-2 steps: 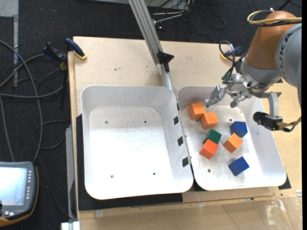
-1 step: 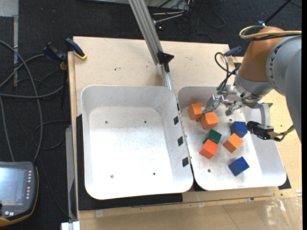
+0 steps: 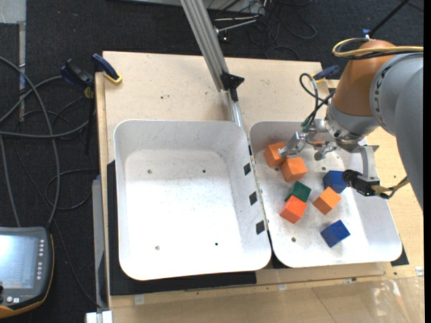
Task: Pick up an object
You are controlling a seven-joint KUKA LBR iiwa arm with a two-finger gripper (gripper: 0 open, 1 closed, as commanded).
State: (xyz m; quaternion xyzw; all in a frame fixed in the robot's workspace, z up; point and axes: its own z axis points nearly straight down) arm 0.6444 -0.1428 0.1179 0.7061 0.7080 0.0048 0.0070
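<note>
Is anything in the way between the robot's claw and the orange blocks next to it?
Nothing visible. The gripper hangs right above two orange blocks in the right bin, with no other block in between.

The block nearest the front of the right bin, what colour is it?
Blue; the block shows clearly in the camera view.

Jaws (image 3: 304, 147) above 3 orange blocks (image 3: 293, 168), 2 blue blocks (image 3: 335, 233) in right bin (image 3: 377, 244).
</note>
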